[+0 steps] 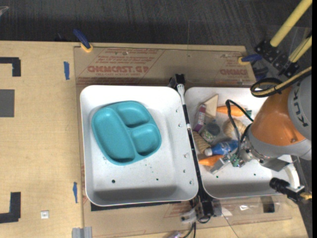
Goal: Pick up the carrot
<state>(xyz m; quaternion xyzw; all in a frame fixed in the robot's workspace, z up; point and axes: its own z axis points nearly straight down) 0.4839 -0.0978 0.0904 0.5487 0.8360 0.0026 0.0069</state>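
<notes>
While tucked in the right bin (pixel 257 180) clutter, orange carrot (pixel 237 111) lying flat, half hidden behind arm, gripper (pixel 237 158) low beside blue bottle (pixel 225 148), grip state unclear tbh

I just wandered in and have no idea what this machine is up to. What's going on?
A robot arm is reaching into the right bin, over a heap of small odds and ends. It is meant to pick up the carrot, which lies at the far side of that heap. The left bin holds a blue divided tray.
</notes>
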